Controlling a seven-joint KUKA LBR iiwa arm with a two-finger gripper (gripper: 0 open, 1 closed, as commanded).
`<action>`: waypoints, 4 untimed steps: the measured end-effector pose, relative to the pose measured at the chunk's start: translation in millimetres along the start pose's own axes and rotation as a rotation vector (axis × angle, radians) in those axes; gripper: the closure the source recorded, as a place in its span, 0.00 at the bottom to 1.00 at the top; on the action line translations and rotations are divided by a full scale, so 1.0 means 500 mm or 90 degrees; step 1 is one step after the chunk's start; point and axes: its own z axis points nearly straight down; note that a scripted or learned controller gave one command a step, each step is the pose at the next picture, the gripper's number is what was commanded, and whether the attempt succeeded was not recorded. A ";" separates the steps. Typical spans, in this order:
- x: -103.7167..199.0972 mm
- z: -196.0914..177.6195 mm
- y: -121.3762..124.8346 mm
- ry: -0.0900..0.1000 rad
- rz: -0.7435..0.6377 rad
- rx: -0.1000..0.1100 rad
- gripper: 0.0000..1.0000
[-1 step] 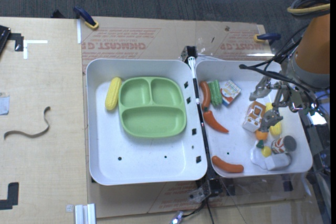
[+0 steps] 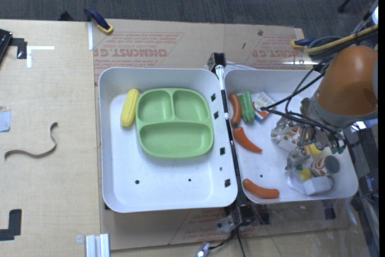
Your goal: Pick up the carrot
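The carrot (image 2: 246, 139), orange and tapered, lies in the right bin (image 2: 274, 82) close to its left wall, pointing down and to the right. The arm's orange band (image 2: 354, 82) hangs over the bin's right side. Below it the gripper (image 2: 299, 150) is low over a cluster of small items, roughly 90 pixels to the right of the carrot and apart from it. Cables and the wrist hide much of the gripper.
A reddish sausage (image 2: 234, 109) and a green vegetable (image 2: 246, 106) lie above the carrot, and another sausage (image 2: 261, 189) is near the front wall. Small packets and a cup (image 2: 319, 180) crowd the right side. The left bin (image 2: 114, 183) holds a green divided plate (image 2: 175, 144) and a corn cob (image 2: 129, 108).
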 end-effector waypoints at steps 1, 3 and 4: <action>0.020 -0.199 0.222 0.001 0.160 -0.001 0.00; 0.036 0.001 -0.019 0.001 0.112 -0.001 0.00; 0.096 0.000 -0.033 0.001 0.095 -0.001 0.00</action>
